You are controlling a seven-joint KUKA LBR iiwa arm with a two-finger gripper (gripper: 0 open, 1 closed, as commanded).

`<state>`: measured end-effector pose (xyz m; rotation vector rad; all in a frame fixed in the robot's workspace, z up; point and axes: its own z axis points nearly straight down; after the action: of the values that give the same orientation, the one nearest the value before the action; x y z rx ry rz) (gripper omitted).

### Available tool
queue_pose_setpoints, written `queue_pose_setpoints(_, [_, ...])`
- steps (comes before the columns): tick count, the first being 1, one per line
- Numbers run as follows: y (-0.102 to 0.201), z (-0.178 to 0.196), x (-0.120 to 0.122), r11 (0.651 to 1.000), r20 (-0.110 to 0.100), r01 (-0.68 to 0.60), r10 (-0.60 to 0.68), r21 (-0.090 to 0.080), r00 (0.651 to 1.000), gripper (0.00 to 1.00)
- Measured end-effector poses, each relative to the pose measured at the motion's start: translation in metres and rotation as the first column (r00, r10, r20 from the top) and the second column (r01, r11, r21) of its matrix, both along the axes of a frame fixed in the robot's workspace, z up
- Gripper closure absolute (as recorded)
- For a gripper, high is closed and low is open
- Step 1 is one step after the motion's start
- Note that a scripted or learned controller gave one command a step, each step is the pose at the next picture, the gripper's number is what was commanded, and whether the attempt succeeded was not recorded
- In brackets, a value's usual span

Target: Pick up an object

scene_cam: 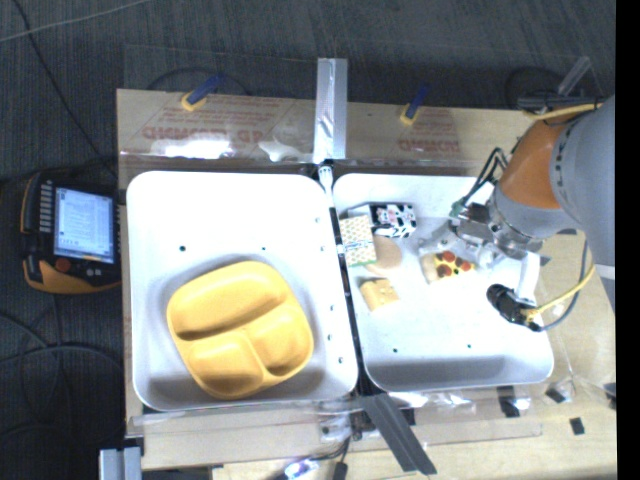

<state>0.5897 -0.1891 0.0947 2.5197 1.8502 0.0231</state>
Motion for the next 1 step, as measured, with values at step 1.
queue_pose_setpoints(1, [0.0022, 0.0128, 0.0031, 1.0, 0.006, -0.005, 0.005, 0.0, 1.0, 1.0])
